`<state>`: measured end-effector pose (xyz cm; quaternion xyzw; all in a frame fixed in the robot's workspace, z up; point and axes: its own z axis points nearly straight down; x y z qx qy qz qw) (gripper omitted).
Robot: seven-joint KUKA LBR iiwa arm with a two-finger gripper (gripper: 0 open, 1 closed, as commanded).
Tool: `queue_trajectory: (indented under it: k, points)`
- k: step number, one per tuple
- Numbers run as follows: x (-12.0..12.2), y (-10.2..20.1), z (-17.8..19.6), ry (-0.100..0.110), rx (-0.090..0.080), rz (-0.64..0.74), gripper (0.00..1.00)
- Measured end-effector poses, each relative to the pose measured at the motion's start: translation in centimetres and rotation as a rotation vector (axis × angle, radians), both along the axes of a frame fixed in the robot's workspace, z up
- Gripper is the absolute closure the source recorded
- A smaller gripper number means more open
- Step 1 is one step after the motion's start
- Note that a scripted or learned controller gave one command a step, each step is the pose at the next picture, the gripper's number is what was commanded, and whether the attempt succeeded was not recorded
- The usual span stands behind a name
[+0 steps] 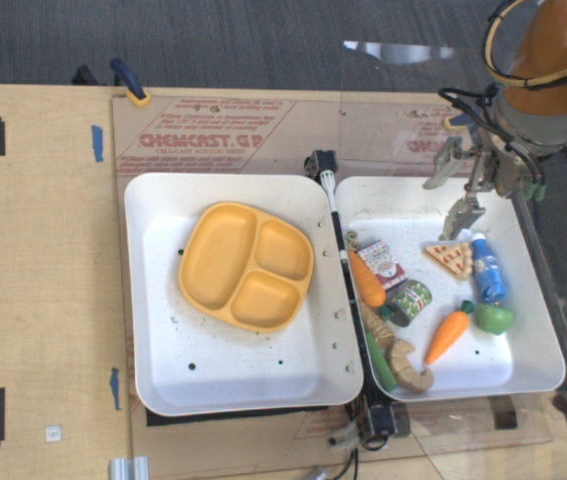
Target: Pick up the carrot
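Observation:
The carrot (445, 336), orange with a green leafy top, lies at a slant in the front part of the right bin (538, 373). Its leaves point up and right toward a green fruit (496, 318). My gripper (452, 196) hangs over the back of the right bin, well behind the carrot and just behind a pizza slice (450, 258). Its fingers (461, 218) stand open with nothing between them.
Crowding the right bin are a blue bottle (486, 269), a small can (410, 300), a printed packet (381, 260), a second orange piece (368, 281), a green pod (381, 364) and a tan piece (404, 358). A yellow divided plate (246, 266) sits in the left bin (153, 368).

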<state>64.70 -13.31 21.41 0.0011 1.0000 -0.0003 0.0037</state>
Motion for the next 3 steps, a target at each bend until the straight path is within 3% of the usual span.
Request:
queue_trajectory:
  k: [1,2,3]
  points:
    - [-5.3,-2.6,-11.2,-0.006,0.001,-0.163,0.0]
    - [-9.8,-0.7,-12.4,-0.005,-0.002,0.112,0.0]
    - [-15.6,-3.3,-12.4,-0.004,-0.001,0.004,0.0]
